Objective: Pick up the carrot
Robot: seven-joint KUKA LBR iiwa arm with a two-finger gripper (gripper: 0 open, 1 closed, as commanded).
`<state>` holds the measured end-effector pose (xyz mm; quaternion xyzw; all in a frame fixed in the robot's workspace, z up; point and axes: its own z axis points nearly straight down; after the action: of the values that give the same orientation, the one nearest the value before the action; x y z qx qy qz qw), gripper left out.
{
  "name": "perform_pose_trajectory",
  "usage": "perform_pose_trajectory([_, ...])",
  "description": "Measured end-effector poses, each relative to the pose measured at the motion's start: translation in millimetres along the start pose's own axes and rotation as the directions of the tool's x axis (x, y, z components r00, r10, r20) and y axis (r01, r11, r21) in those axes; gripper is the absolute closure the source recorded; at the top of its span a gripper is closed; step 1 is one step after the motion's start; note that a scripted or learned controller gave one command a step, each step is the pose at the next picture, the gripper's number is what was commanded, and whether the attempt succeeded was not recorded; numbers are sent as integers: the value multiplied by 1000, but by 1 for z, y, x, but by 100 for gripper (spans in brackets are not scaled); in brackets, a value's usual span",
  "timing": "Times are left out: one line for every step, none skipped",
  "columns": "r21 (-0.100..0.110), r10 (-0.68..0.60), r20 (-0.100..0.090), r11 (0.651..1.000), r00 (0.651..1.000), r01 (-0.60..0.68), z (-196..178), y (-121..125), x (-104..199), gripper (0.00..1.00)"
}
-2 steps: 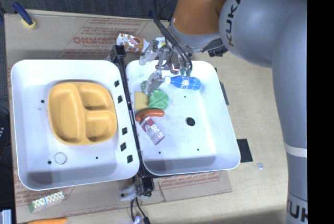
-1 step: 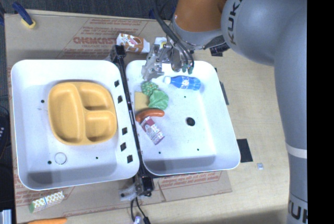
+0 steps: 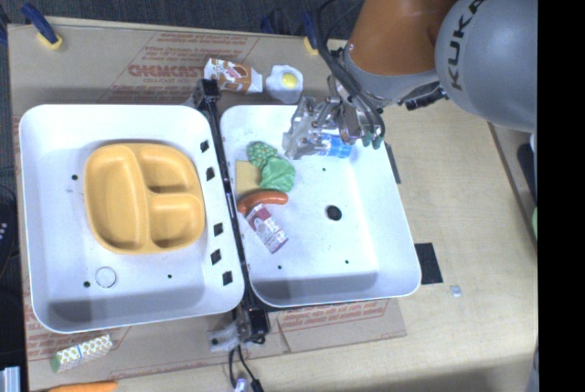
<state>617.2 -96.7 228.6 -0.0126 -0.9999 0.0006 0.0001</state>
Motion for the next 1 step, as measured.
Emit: perform_pose_trajectory([0,-107,-2,994,994,107,6,-75,16,100])
